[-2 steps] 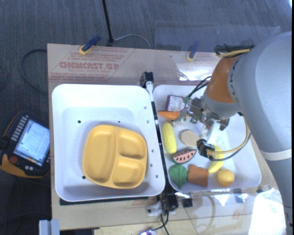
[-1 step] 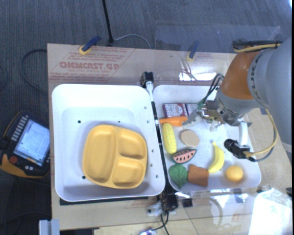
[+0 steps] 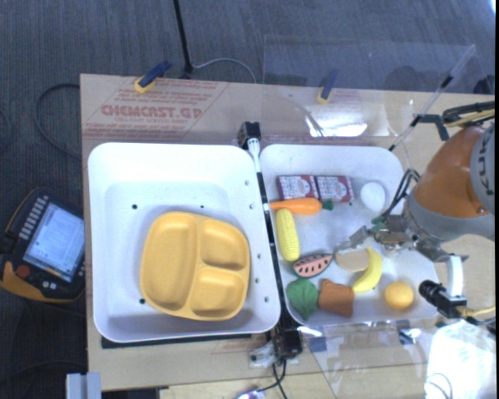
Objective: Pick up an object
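Observation:
My gripper (image 3: 381,233) hangs low over the middle of the right bin (image 3: 391,158), reaching in from the right below the arm's orange band. Just beneath and left of it lie a pale beige piece (image 3: 349,258) and a yellow banana (image 3: 368,273). Whether it touches either one cannot be told. Around it are a small orange fruit (image 3: 398,294), a white round piece (image 3: 372,195), a carrot (image 3: 296,206), a corn cob (image 3: 288,233), a watermelon slice (image 3: 313,265), a green leafy piece (image 3: 301,294), a brown-red piece (image 3: 336,298) and two maroon cartons (image 3: 314,187).
The left bin (image 3: 116,173) holds a yellow divided plate (image 3: 195,264). A black clamp (image 3: 251,135) sits on the divider between the bins. Clear plastic sheets stand behind and in front of the right bin. A handheld pendant (image 3: 46,243) lies on the floor at the left.

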### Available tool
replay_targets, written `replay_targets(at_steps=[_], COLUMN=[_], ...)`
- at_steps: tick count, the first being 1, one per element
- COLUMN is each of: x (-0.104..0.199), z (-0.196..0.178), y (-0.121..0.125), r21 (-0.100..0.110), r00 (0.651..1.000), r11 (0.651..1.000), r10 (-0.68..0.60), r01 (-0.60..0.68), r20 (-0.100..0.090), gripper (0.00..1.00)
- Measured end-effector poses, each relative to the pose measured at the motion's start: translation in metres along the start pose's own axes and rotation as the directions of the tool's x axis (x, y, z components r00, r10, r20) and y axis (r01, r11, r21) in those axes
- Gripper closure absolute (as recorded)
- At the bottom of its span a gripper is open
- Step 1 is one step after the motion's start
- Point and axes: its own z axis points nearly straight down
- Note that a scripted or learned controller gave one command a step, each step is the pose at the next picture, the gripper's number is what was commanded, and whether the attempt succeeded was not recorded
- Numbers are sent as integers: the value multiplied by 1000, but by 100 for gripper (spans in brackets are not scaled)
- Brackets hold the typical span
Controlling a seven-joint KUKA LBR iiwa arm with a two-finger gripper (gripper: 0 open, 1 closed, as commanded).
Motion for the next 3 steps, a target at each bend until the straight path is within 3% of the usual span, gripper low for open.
replay_targets(at_steps=[1,2,3], x=[35,35,140], z=[3,-7,-90], y=[-28,-27,34], r21=[-2,-2,14], r00=[999,999,998], r11=[999,999,998], r10=[-51,-50,-62], r01=[51,50,62], r20=[10,8,-4], gripper=[0,100,100])
